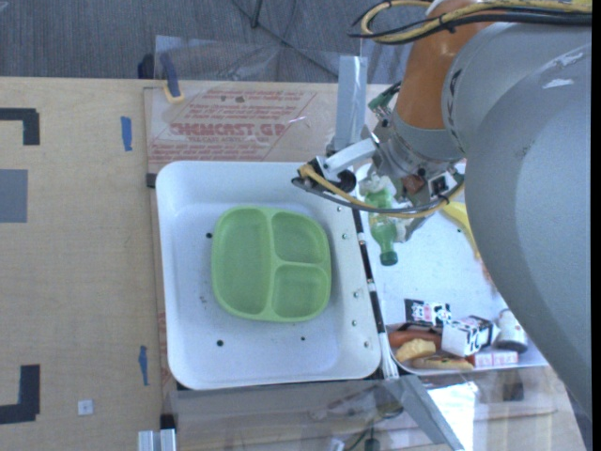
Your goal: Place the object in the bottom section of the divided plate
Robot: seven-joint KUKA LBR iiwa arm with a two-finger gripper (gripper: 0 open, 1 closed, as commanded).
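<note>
While a green bottle (pixel 383 225) hangs below the gripper (pixel 380 194), neck down over the near edge of the right bin (pixel 441 261), its body sits clamped between the fingers. Left of it, the green divided plate (pixel 272 263) lies in the left bin (pixel 188 346), well apart from the bottle. Small packets (pixel 449 334) crowd the right bin's lower corner, under the grey arm (pixel 526 158).

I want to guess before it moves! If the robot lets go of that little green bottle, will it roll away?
Probably a bit. The green bottle looks round and narrow, so on its side it would likely roll. It seems small and probably light. It hangs under the gripper over the right bin, whose walls should stop it.
</note>
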